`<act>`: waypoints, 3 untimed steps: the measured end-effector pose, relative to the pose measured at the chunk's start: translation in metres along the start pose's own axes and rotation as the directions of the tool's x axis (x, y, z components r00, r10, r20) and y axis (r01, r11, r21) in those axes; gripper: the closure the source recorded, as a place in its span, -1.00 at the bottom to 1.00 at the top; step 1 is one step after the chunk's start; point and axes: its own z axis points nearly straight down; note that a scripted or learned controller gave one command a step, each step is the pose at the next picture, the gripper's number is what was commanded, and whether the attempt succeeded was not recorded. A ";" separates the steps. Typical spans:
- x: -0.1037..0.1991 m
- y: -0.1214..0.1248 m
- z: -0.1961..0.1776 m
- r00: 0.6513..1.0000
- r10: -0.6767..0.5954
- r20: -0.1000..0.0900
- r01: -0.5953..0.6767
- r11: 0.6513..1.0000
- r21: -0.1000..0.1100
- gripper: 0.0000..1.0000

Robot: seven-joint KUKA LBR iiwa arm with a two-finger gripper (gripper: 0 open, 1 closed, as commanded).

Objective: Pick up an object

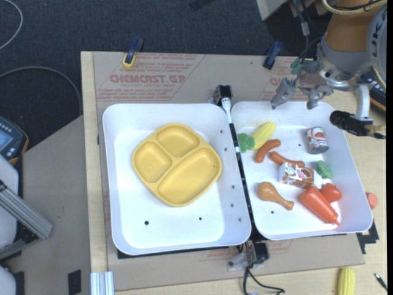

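My gripper (296, 99) hangs over the far rim of the right bin (356, 217), its two fingers spread apart with nothing between them. Below it in that bin lie a yellow corn cob (264, 131), a green piece (246, 142), an orange-red sausage (267, 150), a small can (317, 139), a red-and-white carton (297, 175), a chicken drumstick (274, 195), an orange carrot (319, 205) and a red tomato (331, 192). A small green piece (324, 169) sits beside the carton.
The left bin (123, 220) holds a yellow divided plate (177, 163). Black clips (223, 95) join the bins at the far and near ends. A second corn cob (346, 281) lies on the bench at the front right. Blue clamps (131, 53) hold the board's far edge.
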 end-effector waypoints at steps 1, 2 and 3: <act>0.016 -0.010 0.124 1.000 0.000 -0.002 0.000 1.000 0.006 -1.00; 0.015 -0.008 0.108 1.000 0.001 0.001 -0.001 1.000 -0.003 1.00; 0.072 -0.042 0.040 1.000 -0.004 -0.002 0.004 1.000 -0.001 1.00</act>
